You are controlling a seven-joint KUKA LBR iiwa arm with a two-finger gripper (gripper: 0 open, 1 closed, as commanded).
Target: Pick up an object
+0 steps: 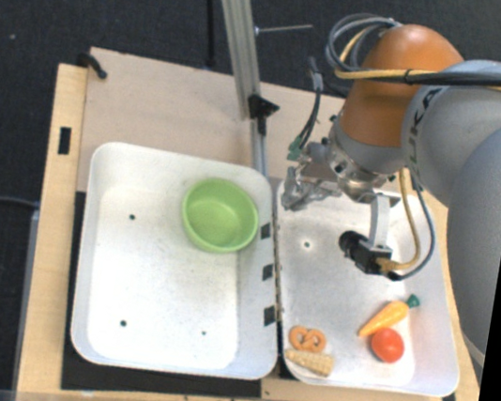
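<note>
Two white bins side by side on the bench [49, 237], cam looking down at a slant. Left bin [117, 315]: one green bowl [220, 215], upright, sitting toward the far-right corner of that bin, nothing visible inside it; rest of the floor bare w/ a few dark dots. Right bin [427, 367]: the pickable stuff is bunched at the near end. Orange carrot [384, 318] w/ a green tip lies tilted, and a red tomato [387, 345] sits just beside it, touching or nearly. Near-left corner of the same bin: a pretzel [307, 338], and right in front of it a tan cracker-like piece [310, 361], the two touching. Arm comes in from the right, orange band up top; tool [293, 194] hangs over the far-left corner of the right bin, close to the divide btwn bins, well apart from all four items. Tool's state: can't tell from this angle. Nothing seen in its grip.
</note>
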